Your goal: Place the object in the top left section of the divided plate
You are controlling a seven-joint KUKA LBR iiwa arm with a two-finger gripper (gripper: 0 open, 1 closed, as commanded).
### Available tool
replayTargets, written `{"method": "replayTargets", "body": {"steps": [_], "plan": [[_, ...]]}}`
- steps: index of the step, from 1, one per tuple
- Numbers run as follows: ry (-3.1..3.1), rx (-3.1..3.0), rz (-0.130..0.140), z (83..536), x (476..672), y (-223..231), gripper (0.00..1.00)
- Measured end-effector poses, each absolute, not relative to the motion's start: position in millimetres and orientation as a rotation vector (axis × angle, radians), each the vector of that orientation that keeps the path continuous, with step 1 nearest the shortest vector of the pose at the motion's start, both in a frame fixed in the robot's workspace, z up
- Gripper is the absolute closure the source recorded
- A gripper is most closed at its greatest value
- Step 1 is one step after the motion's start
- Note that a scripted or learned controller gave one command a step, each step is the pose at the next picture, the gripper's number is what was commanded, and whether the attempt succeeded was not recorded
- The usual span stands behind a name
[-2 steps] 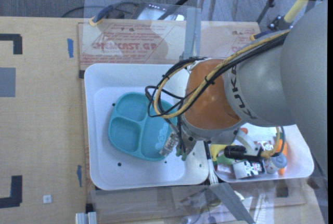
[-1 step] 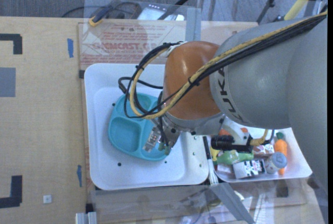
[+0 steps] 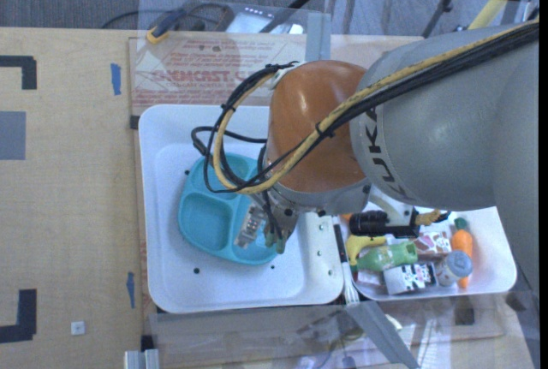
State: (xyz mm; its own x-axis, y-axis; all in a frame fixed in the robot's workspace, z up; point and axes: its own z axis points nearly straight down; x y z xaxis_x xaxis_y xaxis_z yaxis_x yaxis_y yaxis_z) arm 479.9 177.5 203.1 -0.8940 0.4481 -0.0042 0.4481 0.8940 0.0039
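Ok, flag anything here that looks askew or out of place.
The divided plate sits askew in the left bin, turned off the bin's edges. The right bin holds a jumbled heap of small items. Nothing looks spilled or broken.

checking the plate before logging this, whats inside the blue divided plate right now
The blue divided plate in the left bin shows bare sections on its left side. The gripper hangs over its right part, and the arm covers its upper right, so the contents there are hidden.
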Motion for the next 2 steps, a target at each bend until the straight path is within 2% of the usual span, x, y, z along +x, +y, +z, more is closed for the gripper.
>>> {"method": "replayTargets", "body": {"steps": [1,2], "plan": [[3.083,0.605,0.000,155,479.2,174,1.00],[3.087,0.567,0.002,246,502.4,173,1.00]]}}
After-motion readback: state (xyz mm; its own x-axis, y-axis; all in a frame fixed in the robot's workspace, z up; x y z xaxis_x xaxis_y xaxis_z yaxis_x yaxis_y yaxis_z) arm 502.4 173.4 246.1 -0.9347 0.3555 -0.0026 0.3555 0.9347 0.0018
